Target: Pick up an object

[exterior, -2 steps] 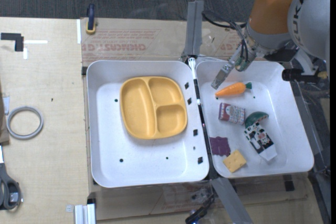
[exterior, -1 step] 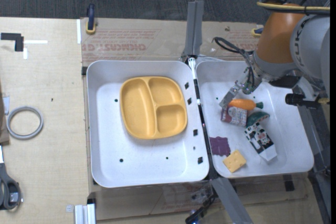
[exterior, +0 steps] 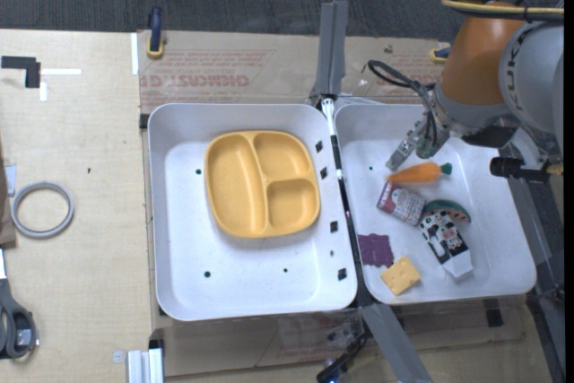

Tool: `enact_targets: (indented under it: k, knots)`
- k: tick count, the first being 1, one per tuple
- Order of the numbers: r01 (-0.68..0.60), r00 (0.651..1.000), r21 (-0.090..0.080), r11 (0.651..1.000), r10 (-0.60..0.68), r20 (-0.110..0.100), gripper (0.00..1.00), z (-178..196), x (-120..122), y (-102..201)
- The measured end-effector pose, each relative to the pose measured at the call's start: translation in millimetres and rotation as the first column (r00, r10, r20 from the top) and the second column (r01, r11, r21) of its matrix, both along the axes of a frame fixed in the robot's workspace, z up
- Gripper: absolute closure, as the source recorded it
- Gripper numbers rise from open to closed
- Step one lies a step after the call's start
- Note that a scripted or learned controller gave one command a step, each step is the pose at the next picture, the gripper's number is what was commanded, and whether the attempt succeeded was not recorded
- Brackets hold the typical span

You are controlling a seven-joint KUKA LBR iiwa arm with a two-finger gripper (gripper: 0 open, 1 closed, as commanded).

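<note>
The end effector [exterior: 405, 155] hangs low in the right bin [exterior: 511, 282], just above the toy carrot [exterior: 419, 174]; I cannot tell its grip. Any writing on the small carton [exterior: 446, 239] is unreadable. The yellow divided plate [exterior: 263, 184] sits in the left bin [exterior: 179, 282].

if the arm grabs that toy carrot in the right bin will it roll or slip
The carrot looks rounded and tapered, so a push would probably make it roll in a curve. Its skin looks smooth, so it may slip from a pinch near the narrow tip. It lies flat beside the end effector, so tipping seems unlikely.
</note>
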State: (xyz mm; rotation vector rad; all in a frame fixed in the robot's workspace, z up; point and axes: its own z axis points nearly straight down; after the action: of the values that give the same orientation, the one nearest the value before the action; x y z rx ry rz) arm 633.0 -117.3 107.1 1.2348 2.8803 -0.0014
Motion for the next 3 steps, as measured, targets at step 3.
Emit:
enact_targets:
  k: [3]
  knots:
    - [0.196, 0.981, 0.003, 0.981, -0.196, -0.005, 0.0, -15.0, -19.0, 9.6]
